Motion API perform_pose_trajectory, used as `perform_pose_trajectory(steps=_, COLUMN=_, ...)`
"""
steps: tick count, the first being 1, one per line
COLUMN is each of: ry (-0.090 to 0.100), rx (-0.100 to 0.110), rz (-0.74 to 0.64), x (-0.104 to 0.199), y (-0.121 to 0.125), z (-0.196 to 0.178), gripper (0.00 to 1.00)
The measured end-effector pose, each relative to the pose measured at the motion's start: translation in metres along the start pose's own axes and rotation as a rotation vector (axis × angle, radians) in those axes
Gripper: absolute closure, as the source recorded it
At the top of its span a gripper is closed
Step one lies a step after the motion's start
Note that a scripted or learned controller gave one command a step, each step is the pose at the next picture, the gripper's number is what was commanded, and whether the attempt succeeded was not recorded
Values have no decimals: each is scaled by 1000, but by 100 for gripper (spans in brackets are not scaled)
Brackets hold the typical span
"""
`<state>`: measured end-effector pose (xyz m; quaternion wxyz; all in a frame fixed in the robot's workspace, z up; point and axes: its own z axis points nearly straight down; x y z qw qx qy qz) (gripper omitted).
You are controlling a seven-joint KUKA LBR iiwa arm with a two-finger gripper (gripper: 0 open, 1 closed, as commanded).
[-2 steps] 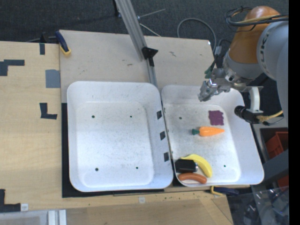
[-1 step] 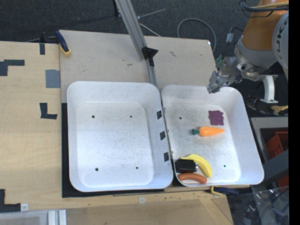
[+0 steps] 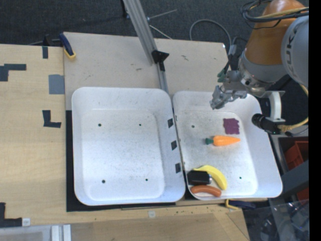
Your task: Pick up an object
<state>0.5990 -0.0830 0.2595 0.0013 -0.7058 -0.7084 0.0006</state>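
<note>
Pincer (image 3: 219, 103) hangs over the far end of the right bin (image 3: 261, 185), its tips pointing down; whether it is released or clenched I cannot tell, and nothing shows between its tips. Nearest candidate is the toy carrot (image 3: 226, 141), lying mid-bin on the floor, just beyond it a flat purple piece (image 3: 231, 125). Its long axis runs nearly left-right across the view, green stub to the left, orange taper to the right. It is probably light, stiff plastic, smooth and apt to roll, so a grip across the thick middle, closing square to that axis, looks best. At the near rim sit 3 more: a yellow banana (image 3: 216, 175), a black block (image 3: 199, 176) and a red sausage (image 3: 205, 190).
</note>
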Motion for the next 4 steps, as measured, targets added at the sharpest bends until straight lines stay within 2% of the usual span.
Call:
perform_pose_trajectory(steps=2, ry=0, rx=2, rz=-1, x=91, y=-46, z=8, gripper=100)
perform_pose_trajectory(steps=4, ry=0, rx=2, rz=-2, x=178, y=-71, z=30, gripper=100)
